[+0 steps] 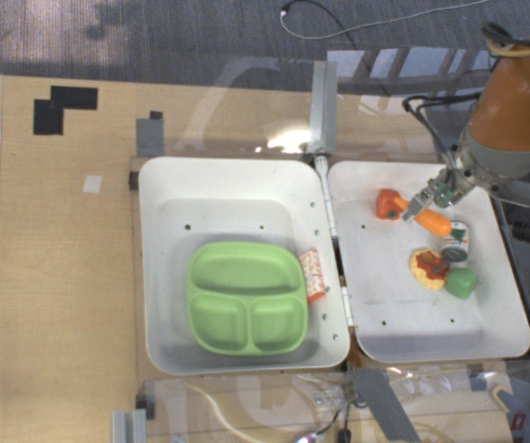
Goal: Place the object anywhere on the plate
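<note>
In the left bin (pixel 154 247) a green plate (pixel 246 295) with three compartments lies flat on the white floor, one wide section toward the far side and two smaller ones toward the near side. Just beside the plate's right edge a small packet (pixel 312 273), pale with an orange end, leans against the wall that divides the two bins; it touches or nearly touches the plate's rim, and which of the two I cannot tell.

The right bin (pixel 376 321) bears the loose objects, all gathered in its far right part. A red-orange piece (pixel 390 204) lies furthest left of the group. Just to its right an orange carrot-like object (pixel 434 221) lies at a slant. Nearer the camera sits a yellow and red item (pixel 428 267), with a green block (pixel 461 282) touching it on the right, and a small white and dark thing (pixel 456 236) between these and the carrot.

The arm (pixel 514 109) comes in from the right, its orange band above the wrist, and the gripper (pixel 424 205) is down over the group, between the red-orange piece and the upper end of the carrot-like object. Whether it is open, closed or gripping anything I cannot tell, as the tips blend with the objects beneath. No object lies on the plate
</note>
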Robot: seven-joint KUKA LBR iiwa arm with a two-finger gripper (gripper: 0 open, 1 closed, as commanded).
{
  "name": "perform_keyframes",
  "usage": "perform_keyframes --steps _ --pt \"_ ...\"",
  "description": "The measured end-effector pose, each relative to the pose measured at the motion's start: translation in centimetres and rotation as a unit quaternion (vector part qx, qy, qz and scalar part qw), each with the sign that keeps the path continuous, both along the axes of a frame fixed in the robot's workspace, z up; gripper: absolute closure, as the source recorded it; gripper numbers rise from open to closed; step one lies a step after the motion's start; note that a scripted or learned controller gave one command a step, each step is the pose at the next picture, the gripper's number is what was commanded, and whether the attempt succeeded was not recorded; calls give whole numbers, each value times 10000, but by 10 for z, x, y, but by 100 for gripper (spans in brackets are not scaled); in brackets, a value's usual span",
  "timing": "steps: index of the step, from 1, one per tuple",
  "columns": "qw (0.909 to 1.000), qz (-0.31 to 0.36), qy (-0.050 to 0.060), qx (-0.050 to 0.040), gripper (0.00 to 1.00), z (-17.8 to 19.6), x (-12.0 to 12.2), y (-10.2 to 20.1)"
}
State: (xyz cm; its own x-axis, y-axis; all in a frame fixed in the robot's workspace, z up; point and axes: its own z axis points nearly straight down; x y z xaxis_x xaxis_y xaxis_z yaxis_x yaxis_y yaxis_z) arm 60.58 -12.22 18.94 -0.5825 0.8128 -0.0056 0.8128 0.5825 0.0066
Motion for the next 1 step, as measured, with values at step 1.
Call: perform_keyframes --steps 1 --pt "9958 -911 14 5 100 12 -101 -27"
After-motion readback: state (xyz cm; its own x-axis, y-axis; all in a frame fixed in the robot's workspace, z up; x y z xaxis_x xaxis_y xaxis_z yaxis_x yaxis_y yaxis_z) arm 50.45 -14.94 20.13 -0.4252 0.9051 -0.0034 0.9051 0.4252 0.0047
